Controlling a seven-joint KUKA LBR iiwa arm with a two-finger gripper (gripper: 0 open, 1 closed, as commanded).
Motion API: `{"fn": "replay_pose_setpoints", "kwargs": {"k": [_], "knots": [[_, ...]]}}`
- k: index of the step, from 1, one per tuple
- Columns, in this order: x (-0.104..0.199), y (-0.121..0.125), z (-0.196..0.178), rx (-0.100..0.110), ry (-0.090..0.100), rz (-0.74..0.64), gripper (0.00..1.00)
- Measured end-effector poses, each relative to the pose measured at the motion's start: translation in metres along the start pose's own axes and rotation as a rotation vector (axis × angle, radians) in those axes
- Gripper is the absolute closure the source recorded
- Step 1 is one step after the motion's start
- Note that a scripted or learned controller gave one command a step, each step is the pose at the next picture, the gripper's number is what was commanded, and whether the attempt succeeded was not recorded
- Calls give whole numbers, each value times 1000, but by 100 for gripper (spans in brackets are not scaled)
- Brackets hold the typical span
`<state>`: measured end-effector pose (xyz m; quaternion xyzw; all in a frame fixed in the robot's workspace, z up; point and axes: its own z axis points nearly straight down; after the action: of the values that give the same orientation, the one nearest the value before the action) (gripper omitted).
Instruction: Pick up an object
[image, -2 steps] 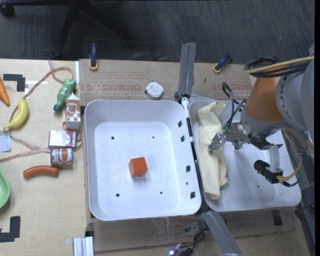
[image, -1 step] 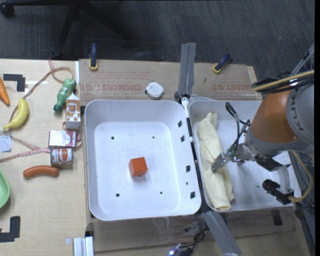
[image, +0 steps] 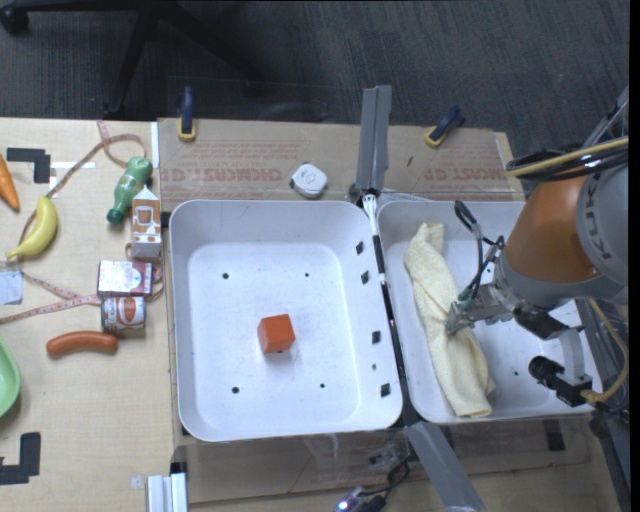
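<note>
A cream cloth (image: 440, 300) lies lengthwise along the left side of the right bin (image: 520, 400), somewhat crumpled. My gripper (image: 463, 318) reaches in from the right and sits low over the lower half of the cloth, touching or nearly touching it. The arm's orange band (image: 548, 240) is just above and to the right of it. An orange-red cube (image: 276, 333) rests alone near the middle of the left bin (image: 200, 300), far from the gripper.
On the bench left of the bins lie a banana (image: 36, 228), a green bottle (image: 130, 185), a small carton (image: 146, 225), a can (image: 124, 313) and a sausage (image: 82, 344). A white disc (image: 310, 180) sits behind the bins. A grey post (image: 374, 140) stands between them.
</note>
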<state>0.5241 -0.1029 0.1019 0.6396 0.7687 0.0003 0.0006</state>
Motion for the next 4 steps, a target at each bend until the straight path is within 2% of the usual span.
{"fn": "replay_pose_setpoints", "kwargs": {"k": [1,2,3,4], "knots": [[0,0,0,0,0,0,0],[0,-30,9,-1,0,-67,0],[-1,-30,0,-1,1,-62,100],[-1,-30,0,-1,1,-62,0]]}}
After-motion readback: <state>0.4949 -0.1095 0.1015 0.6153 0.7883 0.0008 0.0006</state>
